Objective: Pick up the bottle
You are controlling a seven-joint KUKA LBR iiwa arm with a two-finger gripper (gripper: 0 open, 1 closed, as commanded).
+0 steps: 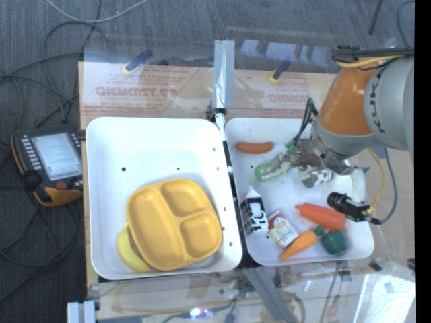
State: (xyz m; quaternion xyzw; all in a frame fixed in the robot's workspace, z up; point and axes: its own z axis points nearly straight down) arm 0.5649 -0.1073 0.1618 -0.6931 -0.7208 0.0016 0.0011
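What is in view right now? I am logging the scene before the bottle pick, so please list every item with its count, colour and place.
bins: 2, white, side by side on the bench
divided tray: 1, yellow, left bin, lower part
banana: 1, yellow, left bin, partly under the tray
hot dog: 1, orange-red, right bin, top
bottle: 1, white with black label, right bin, left wall
small carton: 1, white with red, right bin, centre bottom
carrots: 2, orange, right bin, lower right
green piece: 1, dark green, right bin, bottom right
teach pendant: 1, black and orange, left of the bins
arm: 1, grey and orange, over the right bin
pincer: 1, above the right bin, near a green object
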